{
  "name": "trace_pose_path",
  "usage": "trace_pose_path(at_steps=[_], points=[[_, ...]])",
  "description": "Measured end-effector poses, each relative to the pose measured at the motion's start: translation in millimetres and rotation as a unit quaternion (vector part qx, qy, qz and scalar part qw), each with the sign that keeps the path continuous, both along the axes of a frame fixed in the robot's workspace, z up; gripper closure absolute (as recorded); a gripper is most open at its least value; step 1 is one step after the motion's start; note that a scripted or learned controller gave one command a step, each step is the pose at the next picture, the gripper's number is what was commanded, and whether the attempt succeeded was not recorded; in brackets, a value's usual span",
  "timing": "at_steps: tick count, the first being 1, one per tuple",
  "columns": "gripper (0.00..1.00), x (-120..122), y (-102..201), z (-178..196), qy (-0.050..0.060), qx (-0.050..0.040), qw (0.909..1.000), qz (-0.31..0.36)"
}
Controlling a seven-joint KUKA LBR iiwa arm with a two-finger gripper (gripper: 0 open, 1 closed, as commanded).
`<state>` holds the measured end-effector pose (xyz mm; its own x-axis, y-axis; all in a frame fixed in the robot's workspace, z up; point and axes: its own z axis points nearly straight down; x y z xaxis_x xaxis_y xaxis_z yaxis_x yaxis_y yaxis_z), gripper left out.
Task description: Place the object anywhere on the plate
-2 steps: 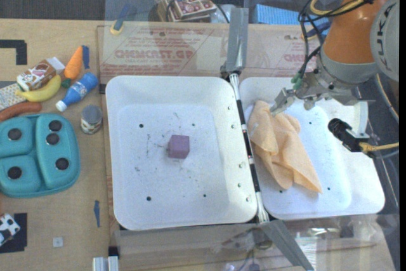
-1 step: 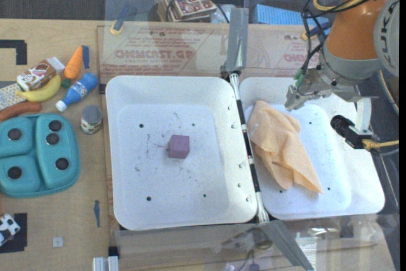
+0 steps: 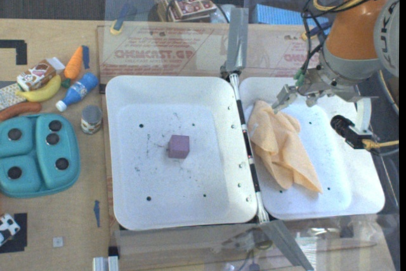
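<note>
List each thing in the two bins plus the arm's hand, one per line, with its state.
Small purple cube: resting flat on the floor of the left white bin, untouched.
Crumpled orange cloth: lying bunched in the right white bin, against its left wall.
Hand: above the right bin's far edge, near the cloth's top corner, nothing visible between its fingers.

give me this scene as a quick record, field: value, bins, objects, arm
left bin: holds a small purple cube, near its middle
right bin: holds a crumpled orange cloth, on its left side
arm: over the right bin's far edge
gripper: above the cloth's far end, nothing seen held
bench left of the bins: teal tray, small can, toy banana, toy carrot, toy bottle
</note>
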<state>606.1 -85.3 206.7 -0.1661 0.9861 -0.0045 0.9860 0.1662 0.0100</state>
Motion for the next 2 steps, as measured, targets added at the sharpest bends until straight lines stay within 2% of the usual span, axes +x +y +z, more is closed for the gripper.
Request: trace_pose_path(at_steps=[1, 2], points=[[0.0, 19, 161, 124, 0.004, 0.0017, 0.9933, -0.116], [0.0, 57, 217, 187, 0.004, 0.0016, 0.99, -0.141]])
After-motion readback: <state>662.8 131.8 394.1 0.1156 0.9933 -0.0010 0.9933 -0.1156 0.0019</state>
